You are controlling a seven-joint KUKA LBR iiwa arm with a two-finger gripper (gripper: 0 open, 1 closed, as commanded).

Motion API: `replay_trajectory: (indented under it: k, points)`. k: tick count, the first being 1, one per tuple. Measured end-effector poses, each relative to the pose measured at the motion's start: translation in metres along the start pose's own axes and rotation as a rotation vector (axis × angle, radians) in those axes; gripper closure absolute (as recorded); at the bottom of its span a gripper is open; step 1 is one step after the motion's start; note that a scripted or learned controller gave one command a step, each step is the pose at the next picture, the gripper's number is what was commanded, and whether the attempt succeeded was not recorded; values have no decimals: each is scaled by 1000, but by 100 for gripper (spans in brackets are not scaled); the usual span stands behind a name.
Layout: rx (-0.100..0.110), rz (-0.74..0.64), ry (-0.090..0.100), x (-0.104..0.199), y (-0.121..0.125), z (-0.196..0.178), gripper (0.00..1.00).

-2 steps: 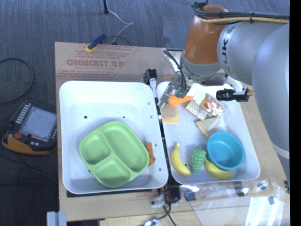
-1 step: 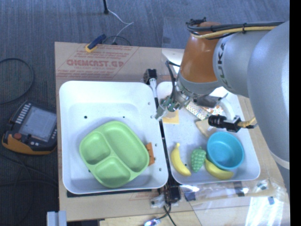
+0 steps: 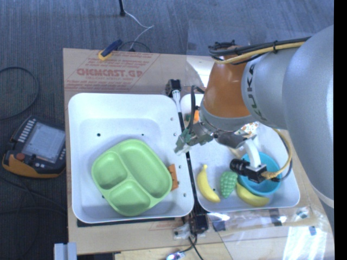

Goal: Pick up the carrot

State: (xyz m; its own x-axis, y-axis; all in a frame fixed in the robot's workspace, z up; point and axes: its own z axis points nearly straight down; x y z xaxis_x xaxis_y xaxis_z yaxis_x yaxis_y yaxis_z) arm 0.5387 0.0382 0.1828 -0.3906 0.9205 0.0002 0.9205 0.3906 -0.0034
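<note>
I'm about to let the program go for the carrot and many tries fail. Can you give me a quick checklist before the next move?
1. Carrot located: ok, an orange piece at the green plate's right edge in the left bin.
2. Carrot fully exposed: not ok, the plate partly hides it.
3. Gripper over the carrot: not ok, it sits above the divider between the bins.
4. Gripper free of any object: cannot tell.
5. Room beside the carrot: not ok, it lies between plate and bin wall.

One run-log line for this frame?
arm: over bin divider | pincer: near left bin edge | carrot: beside green plate, ungrasped | right bin: bananas, blue bowl
</note>
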Motion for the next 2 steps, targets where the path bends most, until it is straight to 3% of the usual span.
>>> replay_trajectory:
  k: [1, 2]
  points:
    - [-8, 72, -6, -40, 110, -58, 100]
    - [-2, 71, -11, -40, 110, -66, 100]
